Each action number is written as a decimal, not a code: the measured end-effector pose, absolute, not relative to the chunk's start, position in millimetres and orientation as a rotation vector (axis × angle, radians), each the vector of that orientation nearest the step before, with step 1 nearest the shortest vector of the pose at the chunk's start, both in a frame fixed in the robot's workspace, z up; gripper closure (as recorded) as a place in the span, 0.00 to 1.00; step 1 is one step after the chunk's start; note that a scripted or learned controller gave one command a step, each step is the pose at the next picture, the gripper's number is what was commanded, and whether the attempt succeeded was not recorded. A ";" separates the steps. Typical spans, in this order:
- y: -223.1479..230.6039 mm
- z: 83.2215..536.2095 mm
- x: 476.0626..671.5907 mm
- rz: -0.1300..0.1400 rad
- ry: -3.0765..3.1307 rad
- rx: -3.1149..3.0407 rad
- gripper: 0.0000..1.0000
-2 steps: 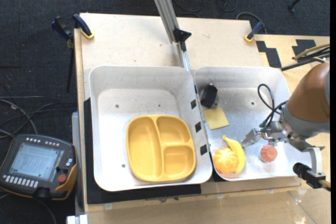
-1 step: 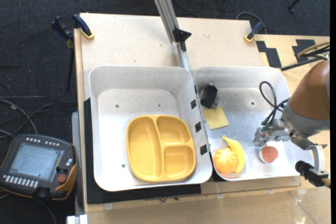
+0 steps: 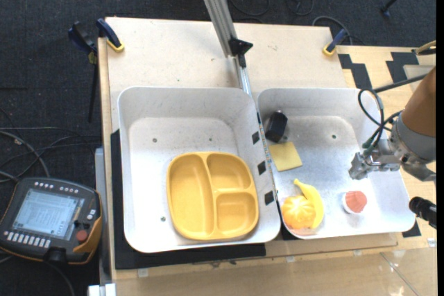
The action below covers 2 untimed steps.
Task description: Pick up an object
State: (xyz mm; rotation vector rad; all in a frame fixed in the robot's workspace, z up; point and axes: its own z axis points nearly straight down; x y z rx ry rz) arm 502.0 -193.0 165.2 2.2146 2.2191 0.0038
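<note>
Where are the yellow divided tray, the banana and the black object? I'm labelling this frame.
yellow divided tray (image 3: pixel 211 196), camera view, centre divider.
banana (image 3: pixel 310 195), camera view, upper curve.
black object (image 3: pixel 277 125), camera view, its middle.

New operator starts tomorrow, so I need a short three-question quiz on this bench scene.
1. True or false: the yellow divided tray lies in the right bin.
2. Which item lies nearest the hand? A) black object B) red-topped piece C) yellow square
3. Fill in: the banana and orange sit in a white ____ at the right bin's front edge.

Key: 1 false, it lies in the left bin; 2 B; 3 bowl.
</note>
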 end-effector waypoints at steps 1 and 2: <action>-185.8 210.8 502.5 0.004 2.222 2.213 1.00; -186.0 260.6 504.2 0.004 2.221 2.213 1.00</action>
